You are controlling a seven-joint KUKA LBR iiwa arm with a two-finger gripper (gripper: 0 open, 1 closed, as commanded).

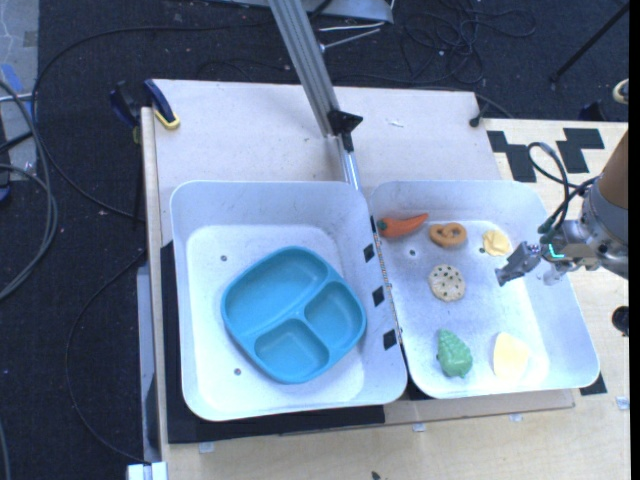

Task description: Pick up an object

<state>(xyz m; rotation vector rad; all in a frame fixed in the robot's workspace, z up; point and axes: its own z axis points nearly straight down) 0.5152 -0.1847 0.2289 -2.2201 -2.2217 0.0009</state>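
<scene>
I count two white bins on the bench. The left bin [200,268] holds one thing, a blue divided tray [292,314] with three compartments, lying at a slant across the bin floor. The right bin [560,313] holds five small food pieces, and I'll place them all against the round speckled cookie [447,283], which sits near the bin's middle.

Below the cookie, toward the near edge, lies a green leafy piece [454,354]. Down and to the right of the cookie is a pale yellow wedge [510,356], side by side with the green one. Up and to the left of the cookie, close to the wall shared with the left bin, is an orange carrot [403,225]. Just above the cookie is a brown pretzel [448,234]. Up and to the right of it is a small yellow piece [496,241].

One gripper [517,266] hangs to the right of the cookie, just below the small yellow piece. From here I can't tell whether its fingers are parted or closed, and I see nothing caught between them.
</scene>
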